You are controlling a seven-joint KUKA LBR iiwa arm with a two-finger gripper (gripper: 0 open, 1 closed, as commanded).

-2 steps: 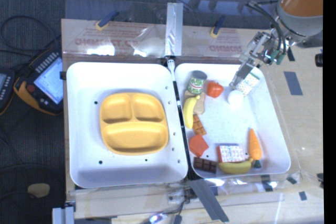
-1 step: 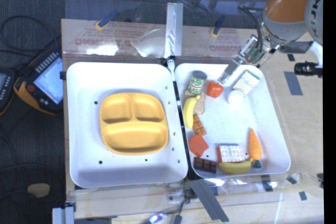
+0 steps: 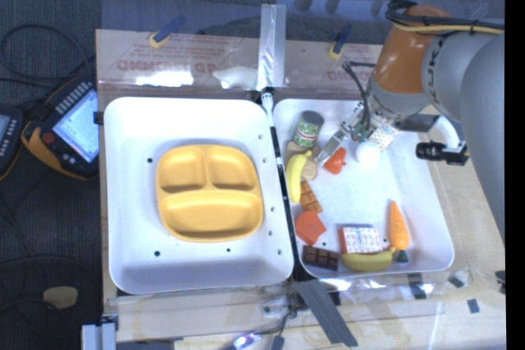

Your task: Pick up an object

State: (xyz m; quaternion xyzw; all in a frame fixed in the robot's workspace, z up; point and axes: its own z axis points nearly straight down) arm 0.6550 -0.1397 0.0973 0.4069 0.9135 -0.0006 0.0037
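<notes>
I can't tell how the jaws stand; my gripper [image 3: 335, 148] hangs low in the right bin [image 3: 426, 201], beside a small red piece [image 3: 335, 162] and a green-labelled can [image 3: 308, 129]. The yellow divided plate [image 3: 209, 191] sits in the left bin [image 3: 123, 176].

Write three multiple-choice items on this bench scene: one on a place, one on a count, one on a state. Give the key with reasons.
1. Where does the yellow divided tray lie?
A. left bin
B. right bin
C. on the floor

2. How many bananas are in the right bin?
A. none
B. two
C. five

3. How does the green can stand?
A. crushed flat
B. upright
C. upside down on the tray

Key: 1 A, the tray sits in the middle of the left bin. 2 B, one banana by the divider, another banana at the near wall. 3 B, its round top faces up.
</notes>
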